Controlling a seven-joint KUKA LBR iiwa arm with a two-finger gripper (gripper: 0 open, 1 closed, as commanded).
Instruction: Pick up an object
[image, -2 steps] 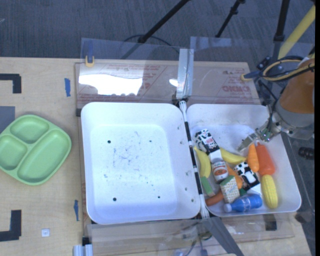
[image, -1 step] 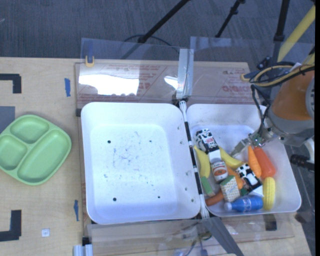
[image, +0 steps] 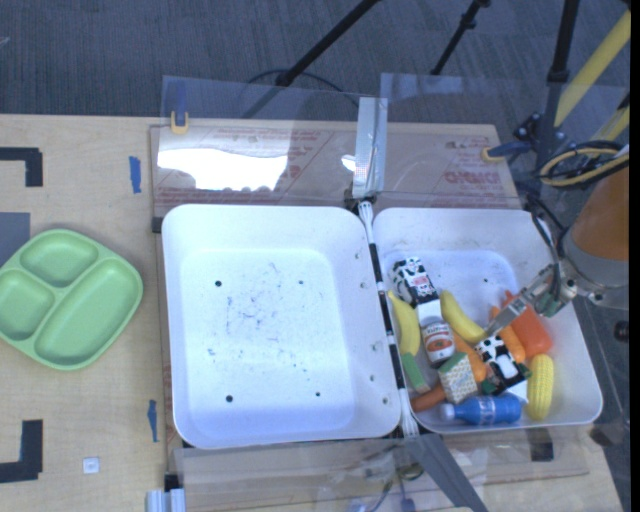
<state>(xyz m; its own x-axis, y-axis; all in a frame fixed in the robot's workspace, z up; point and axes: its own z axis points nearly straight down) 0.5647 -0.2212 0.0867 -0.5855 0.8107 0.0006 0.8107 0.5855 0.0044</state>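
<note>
The right bin (image: 570, 415) holds a heap of toy groceries. Among them are a yellow banana (image: 404, 326), a second banana (image: 461, 318), a black-and-white cow-print carton (image: 411, 279), a small labelled bottle (image: 436, 341), a blue bottle (image: 486, 410), a corn cob (image: 541, 386) and an orange piece (image: 531, 334). My gripper (image: 540, 297) reaches in from the right, low over the heap's right side, at the upper edge of the orange piece. Whether it touches or holds anything I cannot tell.
The left bin (image: 180, 300) stands beside the right one, with a hinged divider between them. A green compartment plate (image: 68, 297) lies on the bench at far left. Clear panels rise behind both bins. Cables and tripod legs crowd the upper right.
</note>
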